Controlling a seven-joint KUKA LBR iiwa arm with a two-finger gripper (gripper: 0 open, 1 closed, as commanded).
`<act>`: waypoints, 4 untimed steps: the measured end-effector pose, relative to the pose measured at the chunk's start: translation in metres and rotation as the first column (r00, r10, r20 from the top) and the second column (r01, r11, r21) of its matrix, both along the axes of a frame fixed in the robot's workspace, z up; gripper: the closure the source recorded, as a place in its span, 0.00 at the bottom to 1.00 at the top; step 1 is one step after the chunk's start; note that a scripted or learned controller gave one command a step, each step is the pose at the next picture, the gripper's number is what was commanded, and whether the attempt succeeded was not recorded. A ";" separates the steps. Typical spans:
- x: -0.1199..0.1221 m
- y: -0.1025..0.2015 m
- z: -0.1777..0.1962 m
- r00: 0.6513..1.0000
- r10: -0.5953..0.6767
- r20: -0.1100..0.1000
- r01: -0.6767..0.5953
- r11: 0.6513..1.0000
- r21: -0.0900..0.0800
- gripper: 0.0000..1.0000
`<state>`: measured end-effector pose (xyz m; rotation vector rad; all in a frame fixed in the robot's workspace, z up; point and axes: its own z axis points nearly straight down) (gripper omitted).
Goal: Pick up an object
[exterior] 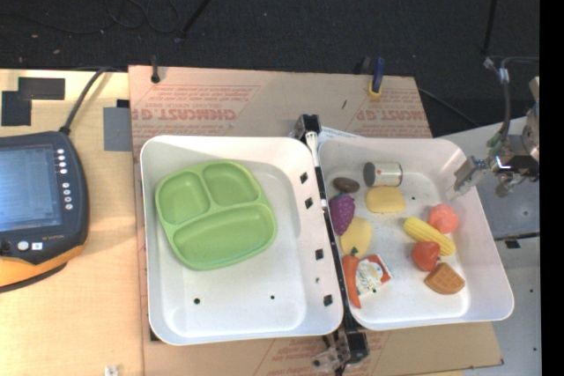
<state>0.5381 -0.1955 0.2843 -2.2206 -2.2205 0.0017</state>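
PROGRESS: not started, nothing lifted | left bin [176, 313]: green divided plate [216, 214] | right bin [493, 295]: toy food, incl. corn [429, 233], small can [384, 174], all resting loose | gripper [502, 165]: at right edge, beside bin; jaws state cannot be told, probably holding nothing | TEXT: cardboard [264, 97] print inverted, blurred, unreadable.

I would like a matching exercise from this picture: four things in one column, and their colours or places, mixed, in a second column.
Things:
1. divided plate
2. toy corn cob
3. toy grapes
4. small can

Descriptions:
A. purple, beside the wall between the bins
B. silver, lying on its side
C. green, in the left bin
D. yellow, in the right bin

Pairs: 1-C, 2-D, 3-A, 4-B
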 end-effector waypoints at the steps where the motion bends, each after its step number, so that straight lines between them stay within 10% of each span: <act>1: -0.015 -0.017 -0.193 1.000 -0.001 -0.007 0.001 1.000 0.003 0.00; 2: -0.060 -0.005 -0.194 1.000 -0.002 0.008 0.002 1.000 -0.001 0.00; 3: -0.060 -0.020 -0.032 1.000 0.000 0.014 0.000 1.000 -0.006 0.00; 4: -0.063 -0.016 -0.087 1.000 0.001 -0.006 -0.001 1.000 0.003 0.00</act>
